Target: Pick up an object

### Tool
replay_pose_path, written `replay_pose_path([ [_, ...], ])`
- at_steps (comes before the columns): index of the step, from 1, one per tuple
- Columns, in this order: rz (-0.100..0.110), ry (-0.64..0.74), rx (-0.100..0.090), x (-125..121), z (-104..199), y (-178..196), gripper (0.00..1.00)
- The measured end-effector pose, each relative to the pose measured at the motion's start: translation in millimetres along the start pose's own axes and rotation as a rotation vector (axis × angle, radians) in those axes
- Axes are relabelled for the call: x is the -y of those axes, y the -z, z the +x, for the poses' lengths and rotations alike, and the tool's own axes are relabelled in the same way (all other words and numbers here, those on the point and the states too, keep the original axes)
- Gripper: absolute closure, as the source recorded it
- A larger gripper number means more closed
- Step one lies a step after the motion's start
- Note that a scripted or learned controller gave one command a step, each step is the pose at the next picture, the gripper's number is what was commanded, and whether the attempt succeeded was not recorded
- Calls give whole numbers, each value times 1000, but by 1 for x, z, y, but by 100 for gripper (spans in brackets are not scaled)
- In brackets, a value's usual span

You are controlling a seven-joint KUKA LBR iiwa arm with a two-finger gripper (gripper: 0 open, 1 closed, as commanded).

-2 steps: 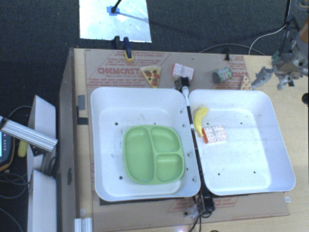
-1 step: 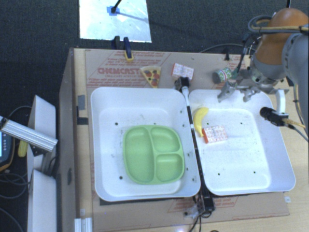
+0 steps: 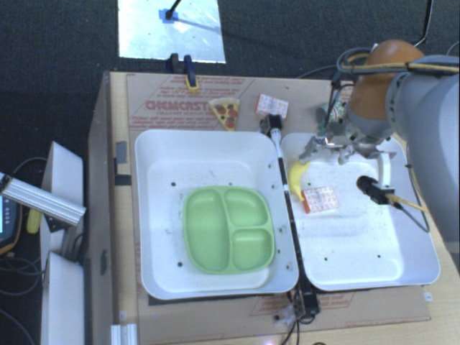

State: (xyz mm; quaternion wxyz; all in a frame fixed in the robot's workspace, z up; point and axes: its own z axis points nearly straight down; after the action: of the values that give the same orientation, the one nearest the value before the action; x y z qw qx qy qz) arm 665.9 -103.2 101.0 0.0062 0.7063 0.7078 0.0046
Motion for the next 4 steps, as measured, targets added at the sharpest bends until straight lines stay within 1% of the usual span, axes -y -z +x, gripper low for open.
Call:
replay_pose_path([
  [1, -8, 2, 3, 1, 16, -7, 0],
  [2, -4, -5, 7, 47, 13, -9, 0],
  [3, 12, 0, -1, -3, -25, -16, 0],
  [4, 14, 0, -2, 54, -6, -16, 0],
])
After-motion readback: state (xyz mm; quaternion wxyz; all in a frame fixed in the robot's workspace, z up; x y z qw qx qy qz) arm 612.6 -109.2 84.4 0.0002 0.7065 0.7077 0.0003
